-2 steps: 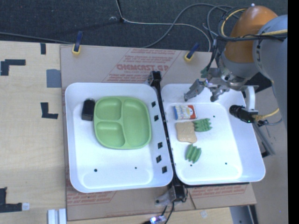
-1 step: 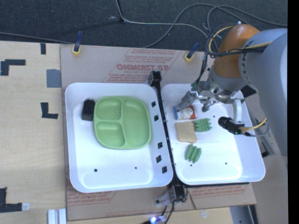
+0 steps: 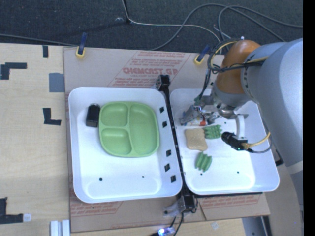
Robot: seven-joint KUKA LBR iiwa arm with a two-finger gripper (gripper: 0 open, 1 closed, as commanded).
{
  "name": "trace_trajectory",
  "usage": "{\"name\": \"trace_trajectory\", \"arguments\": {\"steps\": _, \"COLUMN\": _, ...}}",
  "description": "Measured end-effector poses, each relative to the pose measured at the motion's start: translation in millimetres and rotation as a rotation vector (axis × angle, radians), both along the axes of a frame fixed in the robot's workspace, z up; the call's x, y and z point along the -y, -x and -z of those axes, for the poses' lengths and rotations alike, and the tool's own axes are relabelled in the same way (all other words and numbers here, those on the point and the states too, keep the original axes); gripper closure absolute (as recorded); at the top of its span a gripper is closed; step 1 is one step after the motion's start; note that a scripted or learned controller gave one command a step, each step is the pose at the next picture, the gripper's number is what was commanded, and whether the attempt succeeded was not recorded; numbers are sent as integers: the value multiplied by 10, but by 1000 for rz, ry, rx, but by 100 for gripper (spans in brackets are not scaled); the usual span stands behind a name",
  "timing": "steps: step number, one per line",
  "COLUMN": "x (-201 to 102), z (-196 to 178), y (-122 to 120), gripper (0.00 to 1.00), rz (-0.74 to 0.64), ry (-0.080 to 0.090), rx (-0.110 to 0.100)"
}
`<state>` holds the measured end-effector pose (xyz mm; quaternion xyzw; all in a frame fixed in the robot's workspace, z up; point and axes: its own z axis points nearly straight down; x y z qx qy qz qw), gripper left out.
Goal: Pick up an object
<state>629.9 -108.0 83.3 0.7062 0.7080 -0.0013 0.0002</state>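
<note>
From the camera view we cannot tell how the gripper stands: it is low in the upper left part of the right bin, and the orange band and grey bulk of the arm cover much of that bin's upper right. Small mixed items under the gripper are too blurred for us to name. In the right bin we see a tan bread-like piece just below the gripper, a green ridged piece touching its upper right corner, and a second green piece lower down, apart from both. The left bin holds a green divided plate with a small black object at its left edge. Both bins show bare white floor along their lower edges.
</note>
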Motion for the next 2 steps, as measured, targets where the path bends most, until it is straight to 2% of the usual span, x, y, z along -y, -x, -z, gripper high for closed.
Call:
{"name": "trace_trajectory", "arguments": {"steps": 1, "x": -7, "z": -122, "y": -3, "gripper": 100, "rz": -1, "ry": -1, "rx": -1}}
{"name": "trace_trajectory", "arguments": {"steps": 2, "x": 47, "z": -737, "y": -45, "gripper": 100, "rz": 1, "ry": -1, "rx": 6}}
